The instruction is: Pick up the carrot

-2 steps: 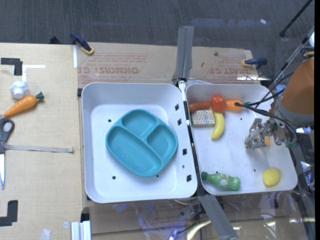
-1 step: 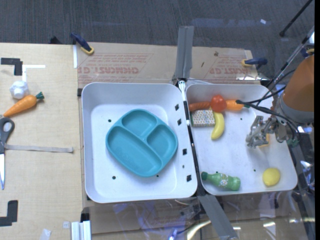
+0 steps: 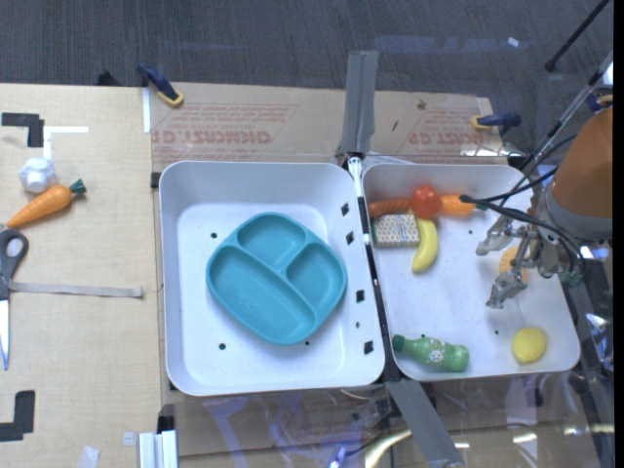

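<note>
two shallow white plastic bins are seen from above, side by side. the left bin [image 3: 175, 291] holds a blue plastic divided plate [image 3: 277, 278]. the right bin [image 3: 458, 310] holds the long orange plastic carrot [image 3: 390, 206], lying along the far wall beside a red tomato [image 3: 425, 202], with a second orange piece [image 3: 454, 204] just past the tomato. just in front of the carrot lie a speckled rectangular sponge block [image 3: 396, 230] and a yellow banana [image 3: 426, 246]. a green bottle [image 3: 432, 353] and a yellow lemon [image 3: 529, 345] lie near the front wall. the grey metal two-finger gripper [image 3: 511, 261] is placed low over the right side of this bin, well apart from the carrot; its fingers are spread, and nothing is held between them. another toy carrot [image 3: 44, 204] lies on the wooden bench at left.
</note>
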Action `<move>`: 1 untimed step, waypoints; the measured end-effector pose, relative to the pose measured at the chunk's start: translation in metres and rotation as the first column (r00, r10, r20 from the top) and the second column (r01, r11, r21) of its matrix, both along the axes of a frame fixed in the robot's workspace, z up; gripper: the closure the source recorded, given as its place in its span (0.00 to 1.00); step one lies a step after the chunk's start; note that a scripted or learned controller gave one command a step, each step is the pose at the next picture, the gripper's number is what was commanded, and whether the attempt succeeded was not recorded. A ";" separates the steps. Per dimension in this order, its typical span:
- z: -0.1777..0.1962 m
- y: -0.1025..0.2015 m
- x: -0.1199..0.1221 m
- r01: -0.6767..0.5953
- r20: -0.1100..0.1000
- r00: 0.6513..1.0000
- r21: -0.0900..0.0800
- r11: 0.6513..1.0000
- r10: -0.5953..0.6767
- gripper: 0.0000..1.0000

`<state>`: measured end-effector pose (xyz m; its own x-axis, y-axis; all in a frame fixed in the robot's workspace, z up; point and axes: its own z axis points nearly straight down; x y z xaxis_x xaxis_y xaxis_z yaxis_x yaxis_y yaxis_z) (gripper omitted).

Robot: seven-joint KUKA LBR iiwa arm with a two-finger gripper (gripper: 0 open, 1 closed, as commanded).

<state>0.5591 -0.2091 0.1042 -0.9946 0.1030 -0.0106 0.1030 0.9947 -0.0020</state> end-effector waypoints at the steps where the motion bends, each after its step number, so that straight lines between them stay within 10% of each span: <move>1: 0.011 0.000 0.002 -0.002 0.006 1.000 -0.002 1.000 0.002 1.00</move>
<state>0.5614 -0.2091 0.1148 -0.9948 0.1008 -0.0171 0.1009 0.9949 -0.0036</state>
